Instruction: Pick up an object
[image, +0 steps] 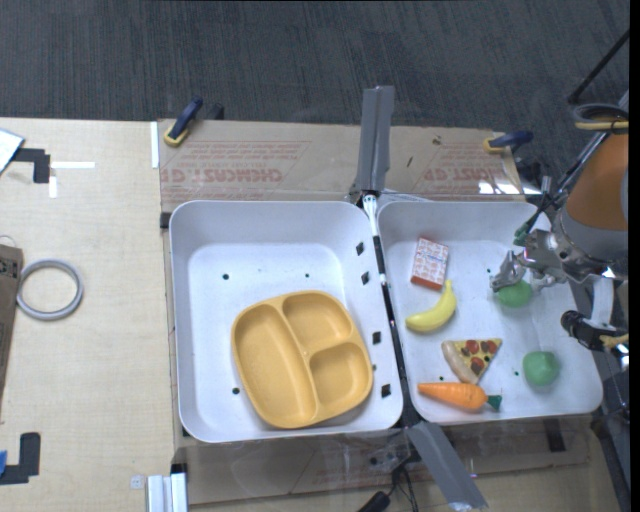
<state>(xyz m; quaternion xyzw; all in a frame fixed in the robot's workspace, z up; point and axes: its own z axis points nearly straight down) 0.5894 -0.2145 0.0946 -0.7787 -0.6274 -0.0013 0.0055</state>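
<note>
Nearest, in the right-hand white bin (575, 400), an orange plastic carrot with a green top (457, 396) lies along the front wall. Just behind it sits a toy pizza slice (472, 357), with a round green ball (541, 368) to its right. A yellow plastic banana (433, 313) lies mid-bin, and a small red-and-white carton (431, 263) lies beyond it. Far right, the two-finger gripper (513, 281) rests directly over a green rounded object (514, 294); whether it is gripping cannot be determined. The left-hand white bin (200, 330) contains a yellow three-compartment plate (300, 357).
</note>
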